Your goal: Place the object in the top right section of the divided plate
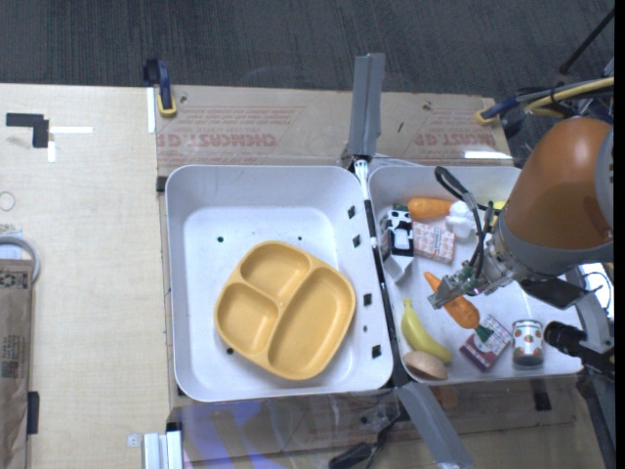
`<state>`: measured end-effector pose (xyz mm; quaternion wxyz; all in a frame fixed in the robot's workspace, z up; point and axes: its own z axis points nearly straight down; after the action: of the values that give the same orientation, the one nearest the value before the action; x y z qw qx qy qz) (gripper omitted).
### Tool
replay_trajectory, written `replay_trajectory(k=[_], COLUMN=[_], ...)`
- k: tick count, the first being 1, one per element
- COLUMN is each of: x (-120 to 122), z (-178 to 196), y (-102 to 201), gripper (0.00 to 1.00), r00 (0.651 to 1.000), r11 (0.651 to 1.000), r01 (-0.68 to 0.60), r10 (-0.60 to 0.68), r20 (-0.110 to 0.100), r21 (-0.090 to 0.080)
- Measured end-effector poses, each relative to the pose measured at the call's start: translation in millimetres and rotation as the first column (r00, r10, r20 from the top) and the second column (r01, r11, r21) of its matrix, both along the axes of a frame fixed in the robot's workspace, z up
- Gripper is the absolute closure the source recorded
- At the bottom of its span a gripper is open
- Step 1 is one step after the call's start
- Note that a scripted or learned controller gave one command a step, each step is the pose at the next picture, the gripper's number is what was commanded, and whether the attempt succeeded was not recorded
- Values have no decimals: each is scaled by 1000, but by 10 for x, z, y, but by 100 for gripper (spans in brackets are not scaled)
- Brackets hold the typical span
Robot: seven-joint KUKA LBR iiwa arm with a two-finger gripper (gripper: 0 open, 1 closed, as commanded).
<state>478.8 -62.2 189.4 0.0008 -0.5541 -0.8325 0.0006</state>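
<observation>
end effector [457, 289] is hovering over the toy carrot [453, 305] at right, can't tell its state; carrot's looking light, slick, best grabbed mid-body

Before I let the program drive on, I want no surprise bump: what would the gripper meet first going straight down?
Probably the orange carrot right beneath the gripper in the right bin; the banana lies beside it. Depth is unclear from this slanted view.
</observation>
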Motion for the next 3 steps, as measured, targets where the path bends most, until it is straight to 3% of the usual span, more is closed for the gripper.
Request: replay_trajectory(k=[1, 2, 3], x=[0, 12, 3], z=[0, 177, -2], y=[0, -195, 667], gripper=[0, 0, 0], r00=[1000, 996, 979], r11=[1000, 996, 979], r01=[0, 88, -205], r10=[0, -88, 205], r20=[0, -2, -1], r21=[0, -1, 0])
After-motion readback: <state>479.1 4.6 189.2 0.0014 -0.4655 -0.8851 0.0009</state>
